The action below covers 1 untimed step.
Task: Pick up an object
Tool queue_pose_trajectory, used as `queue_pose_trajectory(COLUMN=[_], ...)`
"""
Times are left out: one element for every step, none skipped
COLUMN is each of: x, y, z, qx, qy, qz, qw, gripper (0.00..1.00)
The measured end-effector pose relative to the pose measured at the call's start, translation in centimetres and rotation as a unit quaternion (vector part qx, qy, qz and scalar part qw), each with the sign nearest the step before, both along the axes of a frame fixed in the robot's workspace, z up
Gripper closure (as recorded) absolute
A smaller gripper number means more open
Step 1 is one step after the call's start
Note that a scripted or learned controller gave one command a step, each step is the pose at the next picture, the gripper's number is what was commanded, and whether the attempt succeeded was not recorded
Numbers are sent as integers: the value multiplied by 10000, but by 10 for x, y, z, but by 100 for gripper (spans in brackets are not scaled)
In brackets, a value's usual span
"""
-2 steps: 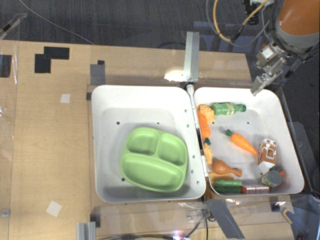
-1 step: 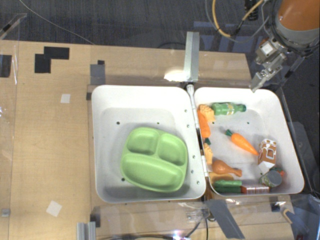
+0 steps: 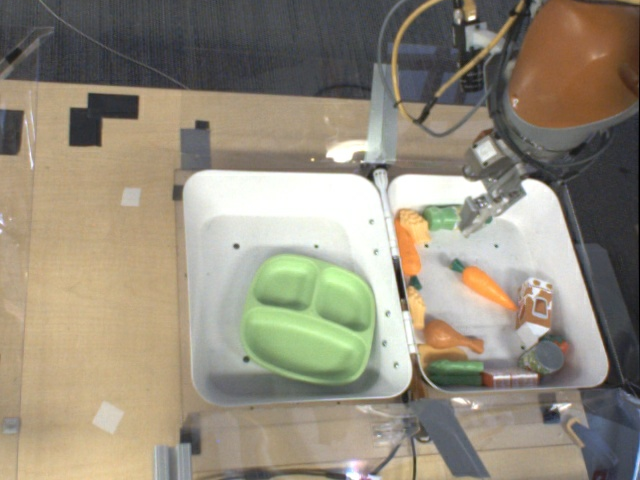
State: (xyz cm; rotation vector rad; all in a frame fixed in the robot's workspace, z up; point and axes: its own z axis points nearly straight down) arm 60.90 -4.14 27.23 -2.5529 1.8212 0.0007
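Nothing lifted yet: gripper hangs low over the right bin, fingers slightly spread and pinching nothing, with a green object just beside its tips and a carrot below them untouched. Open floor lies between gripper and carrot; bin walls stand close behind and alongside.

Both white bins look like smooth moulded plastic with a soft sheen, and the green divided plate, far to the left of the tool, has the same smooth, slightly glossy plastic look. The carrot just below the tool looks like smooth matt plastic. The tool itself looks like bare grey metal, the orange band above it is smooth and satiny, and the worktop looks like pale matt wood.
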Motion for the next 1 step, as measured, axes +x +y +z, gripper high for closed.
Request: queue_pose_trajectory(x=[51], y=[16], z=[17], qx=[2], qy=[-18], qz=[-228], qw=[9997], gripper=[100])
